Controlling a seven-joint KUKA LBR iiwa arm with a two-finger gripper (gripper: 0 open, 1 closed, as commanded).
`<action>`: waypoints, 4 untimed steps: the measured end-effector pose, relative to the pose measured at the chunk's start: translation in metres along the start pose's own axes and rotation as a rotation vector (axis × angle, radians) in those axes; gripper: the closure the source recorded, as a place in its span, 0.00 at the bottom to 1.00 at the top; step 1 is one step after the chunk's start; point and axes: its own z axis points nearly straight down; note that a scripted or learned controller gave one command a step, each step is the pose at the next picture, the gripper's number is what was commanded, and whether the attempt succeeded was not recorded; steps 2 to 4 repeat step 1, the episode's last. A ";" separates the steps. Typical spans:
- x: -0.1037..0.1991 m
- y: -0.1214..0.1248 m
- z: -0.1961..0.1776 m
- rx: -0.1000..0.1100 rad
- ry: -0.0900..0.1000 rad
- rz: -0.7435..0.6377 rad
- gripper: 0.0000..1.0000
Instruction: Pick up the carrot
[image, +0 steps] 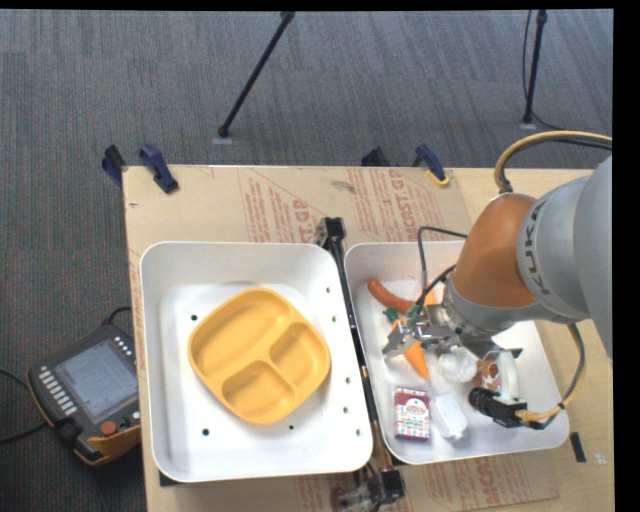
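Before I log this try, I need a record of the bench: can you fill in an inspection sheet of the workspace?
Surface: cardboard-topped bench with two white bins, left bin and right bin.
Job's things: carrot in the right bin, beside the claw; an orange piece lies above it.
Clutter: yellow divided plate in the left bin; small red packet and white items in the right bin.
Grippers: claw low over the carrot; a grasp cannot be confirmed.
Cables: yellow cable and black cable by the arm.
Surroundings: blue clamps on the bench edge, pendant on grey carpet, stand legs.
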 end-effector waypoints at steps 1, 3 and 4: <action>0.000 0.001 -0.010 0.000 0.001 0.005 1.00; 0.000 0.001 -0.010 0.000 0.001 0.005 1.00; 0.000 0.001 -0.010 0.000 0.001 0.005 1.00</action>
